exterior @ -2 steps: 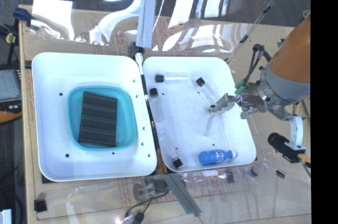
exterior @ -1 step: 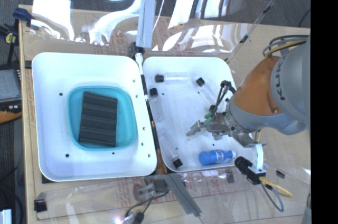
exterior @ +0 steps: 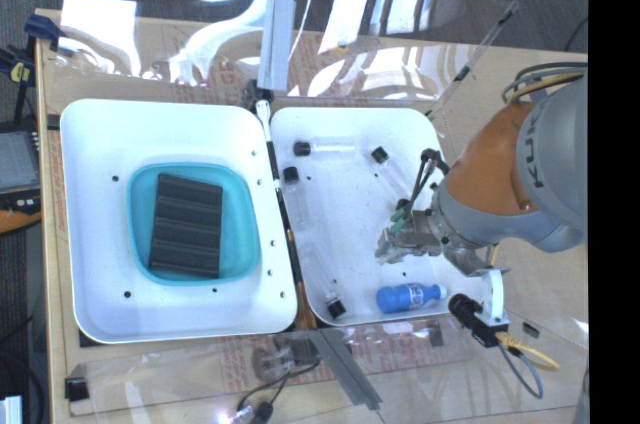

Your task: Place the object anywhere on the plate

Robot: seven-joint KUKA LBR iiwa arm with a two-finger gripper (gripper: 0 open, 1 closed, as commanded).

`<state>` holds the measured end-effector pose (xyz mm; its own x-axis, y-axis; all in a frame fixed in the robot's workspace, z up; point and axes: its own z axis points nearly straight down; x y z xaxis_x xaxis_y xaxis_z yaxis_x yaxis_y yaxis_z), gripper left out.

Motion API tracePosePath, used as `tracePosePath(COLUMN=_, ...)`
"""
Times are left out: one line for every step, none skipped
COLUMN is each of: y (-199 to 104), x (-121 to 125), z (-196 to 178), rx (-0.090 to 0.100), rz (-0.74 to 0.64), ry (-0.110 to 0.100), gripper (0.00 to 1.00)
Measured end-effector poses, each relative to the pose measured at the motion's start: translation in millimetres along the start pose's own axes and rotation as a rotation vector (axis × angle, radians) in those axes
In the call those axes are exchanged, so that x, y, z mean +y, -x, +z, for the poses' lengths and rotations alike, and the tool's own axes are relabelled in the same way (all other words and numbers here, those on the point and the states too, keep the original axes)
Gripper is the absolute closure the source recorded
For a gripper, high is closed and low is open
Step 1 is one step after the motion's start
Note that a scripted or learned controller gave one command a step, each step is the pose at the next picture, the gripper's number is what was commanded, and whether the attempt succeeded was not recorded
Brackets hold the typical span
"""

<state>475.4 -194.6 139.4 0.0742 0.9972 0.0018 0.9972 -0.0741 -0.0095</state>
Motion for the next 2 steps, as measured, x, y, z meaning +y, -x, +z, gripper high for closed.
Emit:
tracePosePath(y=-0.1, x=0.0, z=0.0, rx=0.0, rz=-0.001, ry=0.0, gripper=0.0)
tracePosePath(y=-0.5, x=0.0, z=-8.9, rx=0.0, rz=-0.004, ry=-0.003, gripper=1.0)
